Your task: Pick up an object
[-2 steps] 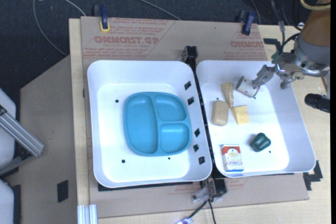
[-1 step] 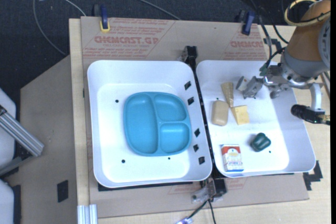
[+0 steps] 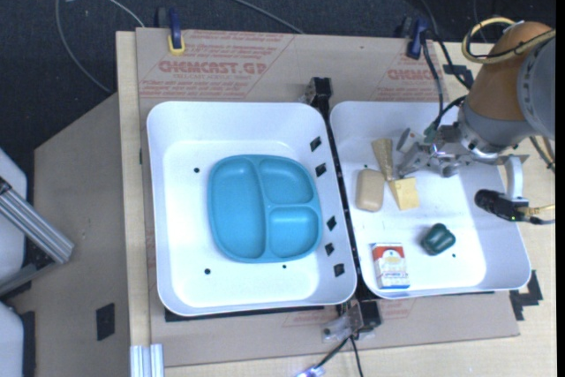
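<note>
In the right bin [image 3: 494, 274] lie a beige oblong piece [image 3: 370, 190], a yellow wedge [image 3: 405, 192], a tan strip [image 3: 382, 156], a dark green lump [image 3: 437, 238] and a small red-and-white box [image 3: 389, 266]. My gripper [image 3: 415, 156] hangs low over the bin's upper middle, just right of the tan strip and above the yellow wedge. Its metal fingers point left and nothing shows between them.
The left bin [image 3: 177, 146] holds a blue sectioned plate [image 3: 263, 207]. A black divider with clips [image 3: 331, 190] runs between the bins. Blue clamps [image 3: 176, 29] hold the cardboard bench top at the back. Cables trail off the bench's far side.
</note>
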`<state>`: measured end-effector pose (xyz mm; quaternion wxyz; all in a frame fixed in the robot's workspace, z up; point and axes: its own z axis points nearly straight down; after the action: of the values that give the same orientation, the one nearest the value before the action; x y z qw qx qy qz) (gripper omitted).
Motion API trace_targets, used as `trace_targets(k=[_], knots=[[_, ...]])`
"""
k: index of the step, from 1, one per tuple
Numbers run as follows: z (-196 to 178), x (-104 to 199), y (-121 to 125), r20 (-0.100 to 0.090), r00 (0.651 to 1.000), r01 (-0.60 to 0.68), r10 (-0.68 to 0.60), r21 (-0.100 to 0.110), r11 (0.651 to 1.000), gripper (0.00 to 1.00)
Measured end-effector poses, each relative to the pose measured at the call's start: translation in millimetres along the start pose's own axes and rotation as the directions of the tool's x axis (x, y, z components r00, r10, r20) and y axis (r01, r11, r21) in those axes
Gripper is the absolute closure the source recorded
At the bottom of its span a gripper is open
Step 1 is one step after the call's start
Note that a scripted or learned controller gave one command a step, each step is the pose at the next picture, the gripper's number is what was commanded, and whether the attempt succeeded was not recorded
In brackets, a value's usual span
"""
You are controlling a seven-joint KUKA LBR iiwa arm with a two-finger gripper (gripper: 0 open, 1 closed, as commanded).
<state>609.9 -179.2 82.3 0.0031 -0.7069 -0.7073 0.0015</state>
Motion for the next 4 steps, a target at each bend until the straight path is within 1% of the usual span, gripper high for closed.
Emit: trace_targets(k=[1,2,3,4], knots=[[-15,0,2,0.001,1.0,0.0,0.0,-0.008,1.0,1.0],[-59,2,5,0.003,1.0,0.001,-0.001,-0.013,1.0,1.0],[-124,6,5,0.004,1.0,0.002,-0.002,-0.015,1.0,1.0],[-179,6,6,0.004,1.0,0.001,-0.001,-0.015,1.0,1.0]])
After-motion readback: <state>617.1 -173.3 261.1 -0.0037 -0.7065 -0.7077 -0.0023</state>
